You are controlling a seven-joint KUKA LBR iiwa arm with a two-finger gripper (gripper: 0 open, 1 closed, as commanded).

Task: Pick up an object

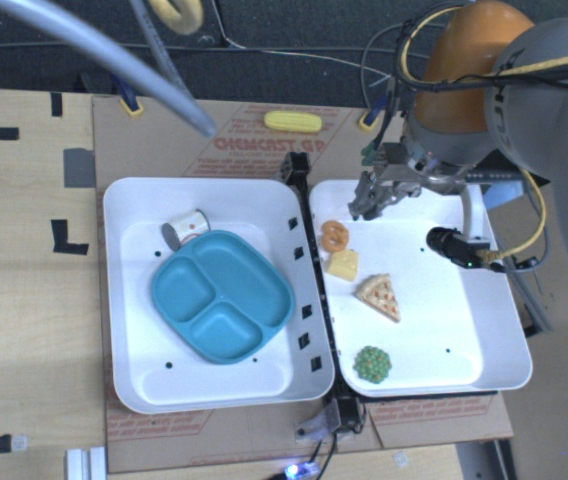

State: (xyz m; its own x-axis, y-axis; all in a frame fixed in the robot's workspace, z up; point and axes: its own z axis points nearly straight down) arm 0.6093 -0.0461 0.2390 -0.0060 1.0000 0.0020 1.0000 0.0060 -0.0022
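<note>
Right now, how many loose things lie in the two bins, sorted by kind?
Toy food: 4: pretzel, cheese cube, pizza slice, broccoli, all in the right bin.
Dishes: 2: blue tray and cup, in the left bin.
Total: 6

The arm point(524, 58) reaches in over the right bin point(484, 363) from its far right corner, orange band up top, wrist bent down. The gripper point(367, 206) hangs above the bin's far left corner, near the dividing edge.
</note>
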